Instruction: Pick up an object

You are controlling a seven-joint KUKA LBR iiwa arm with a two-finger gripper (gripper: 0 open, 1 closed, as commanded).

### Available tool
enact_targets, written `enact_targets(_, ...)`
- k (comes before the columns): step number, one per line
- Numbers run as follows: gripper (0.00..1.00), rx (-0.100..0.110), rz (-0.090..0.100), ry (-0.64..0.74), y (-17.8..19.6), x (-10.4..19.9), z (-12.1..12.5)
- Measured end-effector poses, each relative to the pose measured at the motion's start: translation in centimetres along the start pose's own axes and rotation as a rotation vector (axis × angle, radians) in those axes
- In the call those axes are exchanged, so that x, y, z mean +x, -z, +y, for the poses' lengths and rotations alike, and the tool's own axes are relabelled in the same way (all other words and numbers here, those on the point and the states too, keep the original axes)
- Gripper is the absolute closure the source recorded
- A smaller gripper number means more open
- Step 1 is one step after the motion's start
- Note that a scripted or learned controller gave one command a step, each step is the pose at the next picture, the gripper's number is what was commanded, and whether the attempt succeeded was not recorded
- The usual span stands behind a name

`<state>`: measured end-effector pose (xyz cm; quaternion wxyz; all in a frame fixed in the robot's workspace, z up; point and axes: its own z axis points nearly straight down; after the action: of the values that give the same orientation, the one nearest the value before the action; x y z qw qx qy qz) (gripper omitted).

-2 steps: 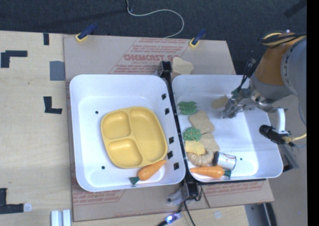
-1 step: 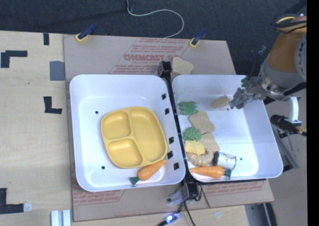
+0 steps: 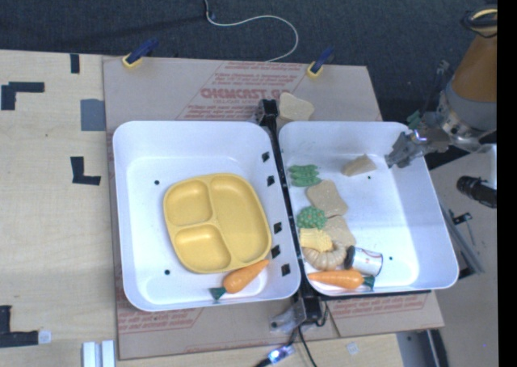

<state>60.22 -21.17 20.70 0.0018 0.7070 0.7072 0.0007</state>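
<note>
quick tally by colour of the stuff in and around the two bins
Orange: 2, carrot in left bin, carrot in right bin
Green: 2, upper green piece, lower green piece
Yellow: 2, divided plate, yellow food piece
Tan or beige: 5, pieces at and on the cardboard
Silver: 1, can
Total: 12

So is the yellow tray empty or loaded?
Empty. All three compartments of the tray show bare yellow; the nearest carrot lies beside it on the bin floor.
</note>
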Motion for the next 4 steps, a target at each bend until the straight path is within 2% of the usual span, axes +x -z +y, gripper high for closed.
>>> enact_targets(1, 1.00, 0.003, 0.002, 0.001, 1.8, 0.0, 0.1)
enact_targets(2, 1.00, 0.005, 0.003, 0.007, 1.0, 5.9, 1.4)
enact_targets(3, 1.00, 0.003, 0.004, 0.007, 2.2, 11.0, 3.0)
enact_targets(4, 1.00, 0.005, 0.003, 0.007, 0.8, 16.4, 4.8)
